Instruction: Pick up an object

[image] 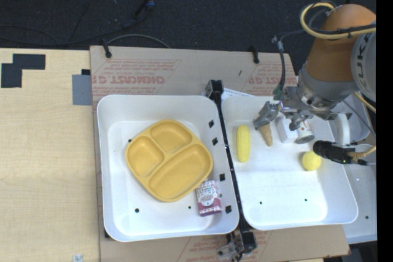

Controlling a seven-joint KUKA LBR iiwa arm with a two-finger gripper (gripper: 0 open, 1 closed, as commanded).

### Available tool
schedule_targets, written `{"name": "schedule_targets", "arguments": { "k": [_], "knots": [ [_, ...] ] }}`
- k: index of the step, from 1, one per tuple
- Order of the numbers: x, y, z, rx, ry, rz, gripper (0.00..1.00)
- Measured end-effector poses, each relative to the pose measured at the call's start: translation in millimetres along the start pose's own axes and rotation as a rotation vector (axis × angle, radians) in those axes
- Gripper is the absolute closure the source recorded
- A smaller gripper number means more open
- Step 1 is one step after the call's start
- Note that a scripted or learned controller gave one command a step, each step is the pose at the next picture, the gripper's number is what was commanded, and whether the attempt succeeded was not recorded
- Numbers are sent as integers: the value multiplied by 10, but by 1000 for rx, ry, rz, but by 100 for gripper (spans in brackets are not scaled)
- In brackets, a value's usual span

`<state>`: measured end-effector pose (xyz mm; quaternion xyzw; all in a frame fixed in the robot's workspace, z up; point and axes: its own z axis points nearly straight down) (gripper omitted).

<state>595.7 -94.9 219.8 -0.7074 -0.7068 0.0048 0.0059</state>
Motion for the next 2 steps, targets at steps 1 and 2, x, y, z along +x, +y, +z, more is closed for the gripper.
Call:
{"name": "schedule_targets", "arguments": {
  "k": [1,2],
  "knots": [
    [-2,25,-75,-14,-2,-2,0],
    [19,122,497,-8,-1,-1,0]
  ]
}}
